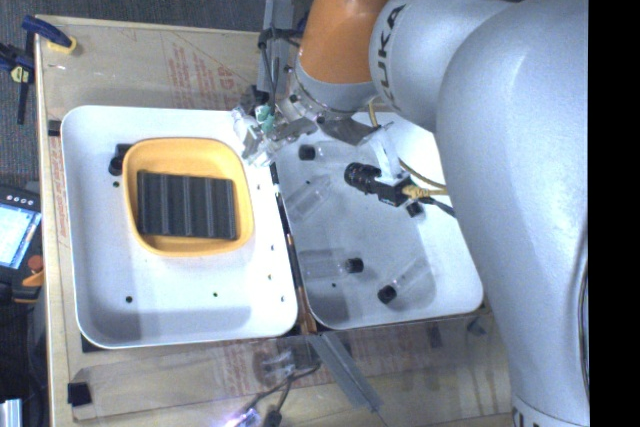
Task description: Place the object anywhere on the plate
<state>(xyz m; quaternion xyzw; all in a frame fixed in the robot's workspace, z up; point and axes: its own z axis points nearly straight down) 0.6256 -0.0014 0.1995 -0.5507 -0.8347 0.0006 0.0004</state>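
Note:
A yellow, rounded-square plate [186,151] with a dark ridged centre lies in the left bin [150,315]. My gripper [256,129] hangs over the back end of the divide between the two bins, just off the plate's far right corner. A small green piece [265,115] shows at the gripper; whether it is a held thing is unclear. The arm's grey body and orange band cover the back of the right bin [450,290].
Small black pieces lie in the right bin at the back [307,153], the middle [353,266] and the front [387,294], with clear plastic pieces [308,201] among them. A black bit [118,161] sits by the plate's far left corner. Blue clamps [50,35] grip the bench's back left.

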